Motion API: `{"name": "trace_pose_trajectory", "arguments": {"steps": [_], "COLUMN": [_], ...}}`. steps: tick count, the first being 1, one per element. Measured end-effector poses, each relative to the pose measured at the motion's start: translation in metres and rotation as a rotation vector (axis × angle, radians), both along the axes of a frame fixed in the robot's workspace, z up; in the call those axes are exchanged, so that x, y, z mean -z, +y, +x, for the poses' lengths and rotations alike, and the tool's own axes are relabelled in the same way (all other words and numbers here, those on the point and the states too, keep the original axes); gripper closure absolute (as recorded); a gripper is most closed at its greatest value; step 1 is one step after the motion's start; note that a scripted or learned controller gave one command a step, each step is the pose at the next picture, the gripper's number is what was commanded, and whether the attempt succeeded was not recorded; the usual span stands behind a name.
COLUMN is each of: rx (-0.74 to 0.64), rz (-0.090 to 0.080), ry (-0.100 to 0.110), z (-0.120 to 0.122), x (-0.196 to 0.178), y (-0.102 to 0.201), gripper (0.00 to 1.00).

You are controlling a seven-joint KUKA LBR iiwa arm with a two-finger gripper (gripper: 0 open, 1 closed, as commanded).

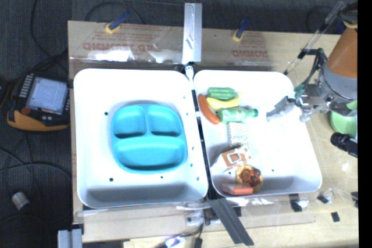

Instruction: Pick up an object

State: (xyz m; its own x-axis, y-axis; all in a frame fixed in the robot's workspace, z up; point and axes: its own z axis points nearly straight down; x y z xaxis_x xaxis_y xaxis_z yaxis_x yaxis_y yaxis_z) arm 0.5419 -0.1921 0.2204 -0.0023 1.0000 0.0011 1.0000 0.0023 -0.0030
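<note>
Fingers' state cannot be told; gripper (pixel 283 107) is seen right of centre. Green bottle (pixel 238 114) judged light, rigid, slippery; mid-body grasp is advised.

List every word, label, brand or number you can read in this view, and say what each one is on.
No text here can be read.
Red printing on the cardboard sheet behind the bins: too blurred to read.
Screen of the handheld pendant on the floor: lit, but nothing readable.
Printed wrapper in the right bin: markings too small to read.
Green bottle: label too small to read.
</note>
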Motion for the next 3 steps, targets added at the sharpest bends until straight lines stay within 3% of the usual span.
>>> {"name": "trace_pose_trajectory", "arguments": {"steps": [1, 2, 3], "rx": [0.0, 0.052, -0.228], "rz": [0.0, -0.003, 0.0], "ry": [0.0, -0.001, -0.001], "z": [0.0, 0.018, 0.016], "x": [0.0, -0.067, 0.018], "y": [0.0, -0.01, 0.034], "gripper": [0.0, 0.0, 0.0]}}
